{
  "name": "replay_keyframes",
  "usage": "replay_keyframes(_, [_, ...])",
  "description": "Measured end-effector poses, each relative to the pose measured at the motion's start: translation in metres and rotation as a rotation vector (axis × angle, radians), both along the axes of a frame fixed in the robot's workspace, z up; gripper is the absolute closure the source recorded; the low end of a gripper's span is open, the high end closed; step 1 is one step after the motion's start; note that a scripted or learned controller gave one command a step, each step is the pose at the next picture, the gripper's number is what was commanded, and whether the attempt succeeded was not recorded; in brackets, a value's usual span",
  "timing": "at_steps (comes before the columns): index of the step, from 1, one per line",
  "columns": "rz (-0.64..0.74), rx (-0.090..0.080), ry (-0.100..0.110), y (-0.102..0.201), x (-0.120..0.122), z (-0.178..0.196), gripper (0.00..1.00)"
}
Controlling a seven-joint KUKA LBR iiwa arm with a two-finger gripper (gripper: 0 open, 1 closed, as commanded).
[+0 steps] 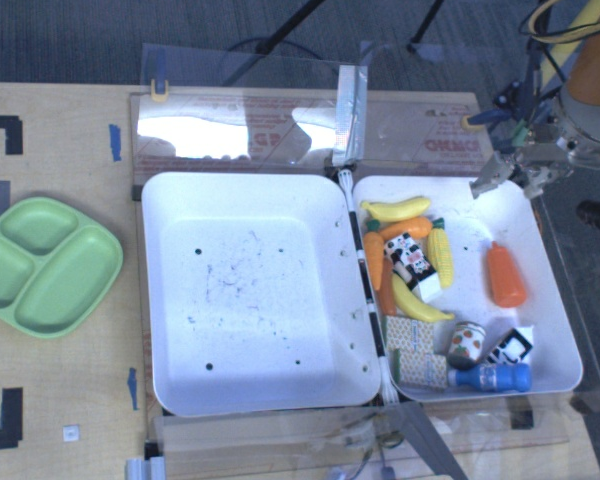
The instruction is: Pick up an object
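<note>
The end effector point(500, 180) hangs over the far right corner of the right bin point(555, 298), at the end of the arm point(580, 118). It's small and blurred here, so I can't tell how far open it is — nothing shows between the fingers, as far as I can make out.

All the pickable things lie in the right bin. Taking the orange bottle point(505, 275) as landmark:
- left of it, by the bin's left wall, a cluster: banana point(398, 209) at the far end, carrot point(375, 258) along the wall, cow-print box point(410, 260), corn point(440, 253), 2nd banana point(420, 305) nearer the camera.
- nearer the camera & left: patterned packet point(415, 353), spotted cup point(467, 342).
- nearer the camera, almost straight below: black/white cube point(512, 346), blue bottle point(492, 377) lying on its side at the near wall.

Left bin point(180, 208) sits well left of the orange bottle, touching the right bin. A green tray point(48, 265) lies on the desk point(60, 118) — far left.
</note>
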State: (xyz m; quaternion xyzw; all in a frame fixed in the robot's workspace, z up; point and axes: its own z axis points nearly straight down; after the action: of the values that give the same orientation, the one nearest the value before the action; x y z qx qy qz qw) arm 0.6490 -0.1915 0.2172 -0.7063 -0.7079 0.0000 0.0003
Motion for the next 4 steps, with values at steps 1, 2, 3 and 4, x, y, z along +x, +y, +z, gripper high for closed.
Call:
replay_keyframes(1, [0.006, 0.000, 0.000, 0.030, -0.080, -0.050, 0.00])
replay_keyframes(2, [0.136, -0.008, -0.025, 0.079, -0.075, -0.103, 0.00])
replay_keyframes(3, [0.136, -0.008, -0.031, 0.079, -0.073, -0.091, 1.00])
replay_keyframes(4, [0.156, 0.000, -0.001, 0.220, -0.068, -0.003, 1.00])
